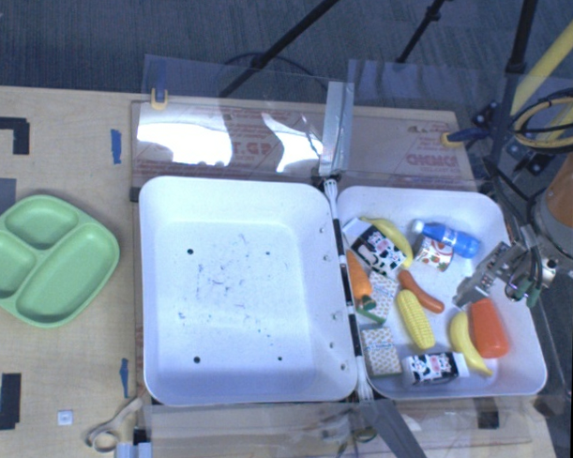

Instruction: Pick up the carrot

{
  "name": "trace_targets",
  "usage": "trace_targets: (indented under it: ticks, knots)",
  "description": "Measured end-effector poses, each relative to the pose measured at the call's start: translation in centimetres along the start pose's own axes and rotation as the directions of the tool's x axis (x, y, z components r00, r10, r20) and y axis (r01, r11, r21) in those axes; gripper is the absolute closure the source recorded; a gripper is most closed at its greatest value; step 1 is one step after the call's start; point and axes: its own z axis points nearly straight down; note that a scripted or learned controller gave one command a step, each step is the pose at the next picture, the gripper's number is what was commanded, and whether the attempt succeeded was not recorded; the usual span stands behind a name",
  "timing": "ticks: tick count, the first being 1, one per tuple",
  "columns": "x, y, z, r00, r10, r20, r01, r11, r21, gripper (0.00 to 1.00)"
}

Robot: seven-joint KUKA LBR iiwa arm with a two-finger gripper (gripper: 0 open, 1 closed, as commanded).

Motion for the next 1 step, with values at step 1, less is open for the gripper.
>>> trace_targets:
  ticks: [1]
  knots:
    - [0.0, 0.01, 3.79, 1.0, 0.03, 0.001, -0.03, 1.0, 0.0, 1.0]
